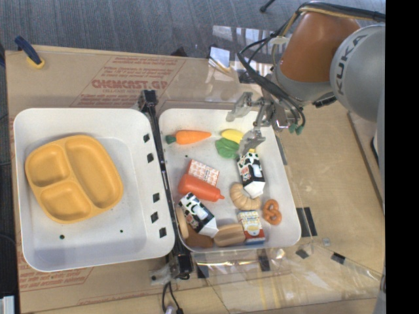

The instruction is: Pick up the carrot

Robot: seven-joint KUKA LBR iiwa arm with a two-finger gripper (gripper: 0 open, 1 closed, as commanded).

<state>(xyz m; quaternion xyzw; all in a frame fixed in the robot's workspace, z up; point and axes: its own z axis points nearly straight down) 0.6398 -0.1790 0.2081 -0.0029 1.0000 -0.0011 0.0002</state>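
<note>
gripper [252, 120] open and empty upper right of bin, carrot [191, 137] left of it; lemon [231, 135] between could get grabbed instead.

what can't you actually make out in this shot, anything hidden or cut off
- Claw, camera view: thin, glinting metal parts against the white bin; whether it is open or shut is unclear.
- Yellow item: the claw covers its right end, so its kind is unclear.
- Hot dog and brown item: partly tucked under the milk carton and the small box.
- Arm: cut off by the right edge.
- Carrot: fully visible.
</note>
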